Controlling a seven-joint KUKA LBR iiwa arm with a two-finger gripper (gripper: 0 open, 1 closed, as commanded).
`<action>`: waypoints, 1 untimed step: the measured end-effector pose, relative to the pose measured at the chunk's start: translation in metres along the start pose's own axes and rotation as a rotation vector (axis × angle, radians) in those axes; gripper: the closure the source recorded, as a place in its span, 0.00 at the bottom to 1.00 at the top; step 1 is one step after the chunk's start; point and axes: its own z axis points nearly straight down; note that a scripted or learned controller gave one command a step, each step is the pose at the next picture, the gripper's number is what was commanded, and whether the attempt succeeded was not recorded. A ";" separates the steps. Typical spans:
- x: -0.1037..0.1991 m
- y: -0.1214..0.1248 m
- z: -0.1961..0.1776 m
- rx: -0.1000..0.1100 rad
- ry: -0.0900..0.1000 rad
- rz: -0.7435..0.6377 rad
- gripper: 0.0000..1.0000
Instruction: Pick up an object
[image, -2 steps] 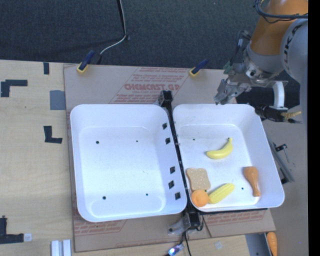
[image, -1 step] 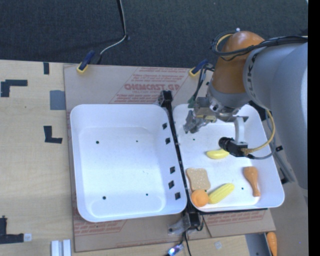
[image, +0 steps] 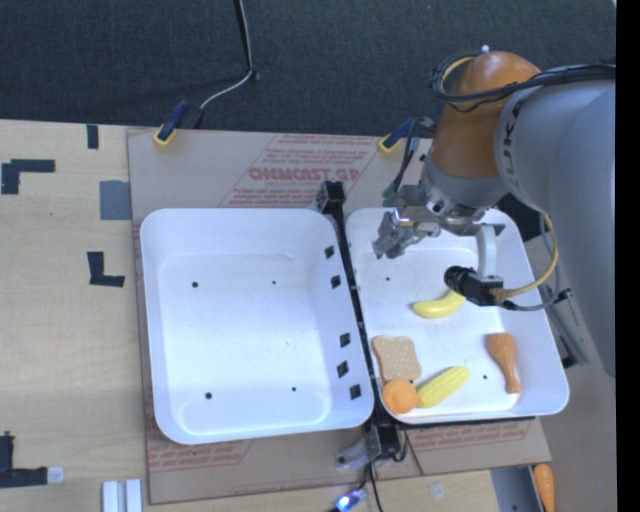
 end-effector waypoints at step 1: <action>0.000 0.000 -0.009 0.001 0.000 0.000 1.00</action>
